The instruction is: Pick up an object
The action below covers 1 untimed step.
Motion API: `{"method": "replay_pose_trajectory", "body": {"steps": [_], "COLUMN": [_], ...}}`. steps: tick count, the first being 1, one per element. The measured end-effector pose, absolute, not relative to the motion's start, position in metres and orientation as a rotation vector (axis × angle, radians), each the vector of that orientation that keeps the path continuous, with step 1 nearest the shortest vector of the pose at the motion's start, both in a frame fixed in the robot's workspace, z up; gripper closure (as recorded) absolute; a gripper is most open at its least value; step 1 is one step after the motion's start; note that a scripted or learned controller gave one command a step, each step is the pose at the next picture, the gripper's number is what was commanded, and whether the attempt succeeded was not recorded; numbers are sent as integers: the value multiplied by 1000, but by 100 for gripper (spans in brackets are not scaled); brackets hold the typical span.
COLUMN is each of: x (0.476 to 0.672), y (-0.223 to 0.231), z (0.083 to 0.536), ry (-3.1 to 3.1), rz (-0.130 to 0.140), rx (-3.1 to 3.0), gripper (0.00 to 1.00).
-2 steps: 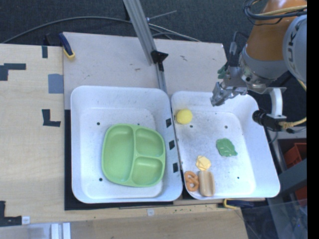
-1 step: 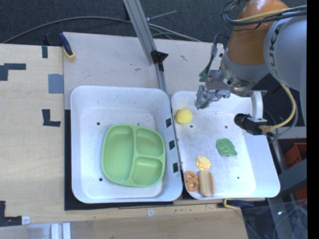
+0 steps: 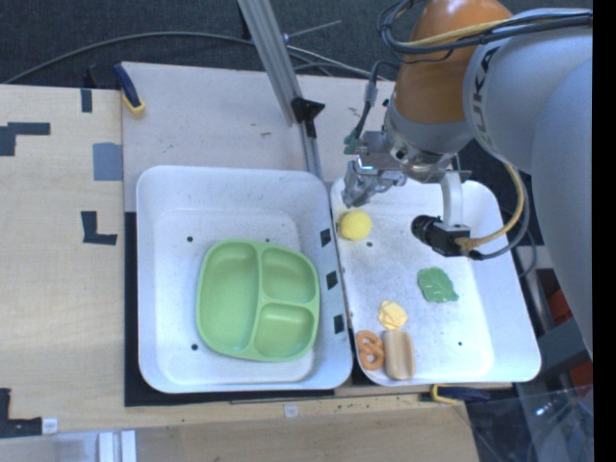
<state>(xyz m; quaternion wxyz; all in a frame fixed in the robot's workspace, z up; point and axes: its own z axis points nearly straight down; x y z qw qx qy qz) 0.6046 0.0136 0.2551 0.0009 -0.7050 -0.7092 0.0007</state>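
Observation:
In the right bin [image 3: 481,354] lie a yellow ball [image 3: 355,225] near the far left corner, a green leafy piece [image 3: 437,285] in the middle, and a small yellow piece [image 3: 392,315], a pretzel [image 3: 369,350] and a tan bun [image 3: 398,354] at the near left. My gripper [image 3: 356,189] hangs over the far left corner of that bin, just above and behind the yellow ball. Nothing shows between its fingers. The left bin [image 3: 164,219] holds a green divided plate [image 3: 258,299].
A slanted metal pole [image 3: 276,51] rises behind the bins. A black fitting with a cable [image 3: 440,234] hangs from the arm over the right bin. Cables run across the dark floor at the back. A blue and yellow clamp [image 3: 128,89] sits at the bench's far left.

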Motion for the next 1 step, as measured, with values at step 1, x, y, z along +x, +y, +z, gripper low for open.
{"method": "replay_pose_trajectory", "body": {"steps": [1], "x": [601], "y": [73], "z": [241], "ry": [-2227], "rz": [3], "rx": [-2211], "gripper": [100]}}
